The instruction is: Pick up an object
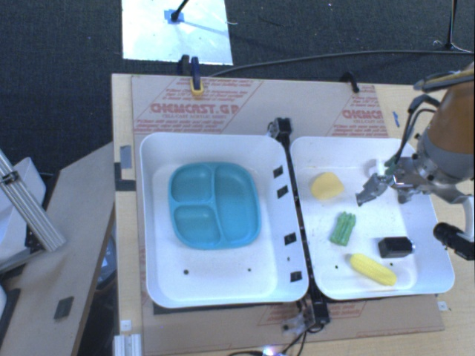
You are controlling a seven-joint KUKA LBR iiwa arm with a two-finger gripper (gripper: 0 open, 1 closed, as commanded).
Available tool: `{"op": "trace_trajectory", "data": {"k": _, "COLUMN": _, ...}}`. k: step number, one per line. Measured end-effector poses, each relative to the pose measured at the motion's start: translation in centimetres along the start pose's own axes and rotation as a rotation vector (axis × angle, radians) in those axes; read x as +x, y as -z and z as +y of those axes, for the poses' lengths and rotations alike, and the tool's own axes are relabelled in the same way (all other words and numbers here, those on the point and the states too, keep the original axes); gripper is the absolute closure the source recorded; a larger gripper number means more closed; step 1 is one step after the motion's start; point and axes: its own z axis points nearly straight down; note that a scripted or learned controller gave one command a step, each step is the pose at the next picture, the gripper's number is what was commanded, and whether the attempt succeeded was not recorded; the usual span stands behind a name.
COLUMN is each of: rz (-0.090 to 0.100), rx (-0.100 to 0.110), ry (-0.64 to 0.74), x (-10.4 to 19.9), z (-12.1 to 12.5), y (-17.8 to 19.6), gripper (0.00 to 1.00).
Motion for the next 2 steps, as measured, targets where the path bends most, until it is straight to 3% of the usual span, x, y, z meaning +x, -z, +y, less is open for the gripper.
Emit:
{"op": "trace_trajectory", "data": {"k": 1, "rz": -0.002, "rx": -0.013, "ry": 0.003, "x": 0.0, "z": 0.3, "y": 0.7, "gripper": 0.0}}
{"op": "trace_trajectory", "data": {"k": 2, "rz": -0.002, "rx": -0.011, "ry": 0.0, "x": -0.8, "z": 1.0, "y": -4.6, "gripper": 0.0}}
